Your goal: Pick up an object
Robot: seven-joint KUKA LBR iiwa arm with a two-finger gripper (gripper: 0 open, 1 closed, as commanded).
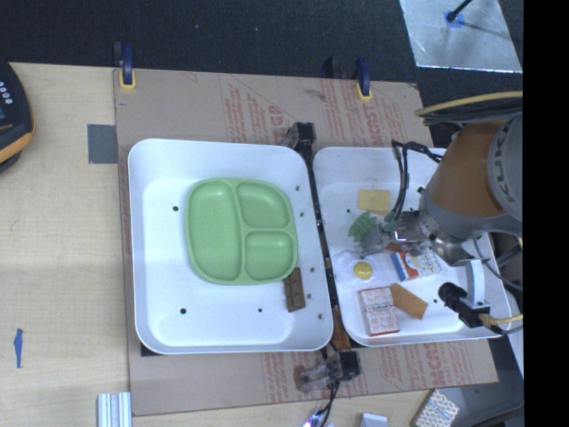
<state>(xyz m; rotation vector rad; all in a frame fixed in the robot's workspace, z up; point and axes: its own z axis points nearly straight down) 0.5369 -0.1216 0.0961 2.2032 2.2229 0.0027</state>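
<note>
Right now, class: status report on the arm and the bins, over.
Gripper low in right bin, beside green object. Yellow ball, red-white packet nearby. Green tray in left bin.

A: What finish did the two bins show?
B: Left bin (151,238) and right bin (342,238) looked like smooth white plastic, slightly glossy.
A: And the green divided plate (240,229)?
B: Smooth matt plastic. The sheet (267,105) beneath resembled matt brown cardboard; the bench (53,256) resembled pale wood.

Light wood bench (53,238) with brown cardboard sheet (267,105) clamped on by blue clamps (125,60). Dark carpet floor (249,16) beyond, silvery square patch (453,25) on it.
</note>
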